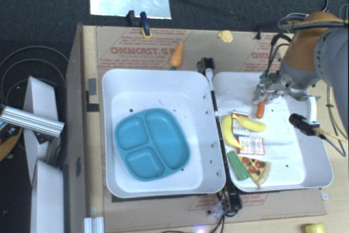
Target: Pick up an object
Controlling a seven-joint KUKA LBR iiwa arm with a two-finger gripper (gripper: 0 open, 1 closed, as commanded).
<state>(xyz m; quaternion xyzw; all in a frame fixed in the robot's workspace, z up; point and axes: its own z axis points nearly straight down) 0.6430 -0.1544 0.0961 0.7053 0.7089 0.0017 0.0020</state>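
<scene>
1. The arm reaches in from the right, its gripper (263,96) low over the far part of the right bin (313,163).
2. A small orange-red piece (260,111) stands just below the fingertips; whether the fingers clasp it cannot be told.
3. Bananas (240,127), a card (250,144) and a pizza slice (256,168) lie nearer.
4. A blue tray (151,142) sits in the left bin (117,93).

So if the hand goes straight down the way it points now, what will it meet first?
Most likely the small orange-red piece just below the hand, then the right bin's floor. Depth is hard to judge from this slanted view.
</scene>
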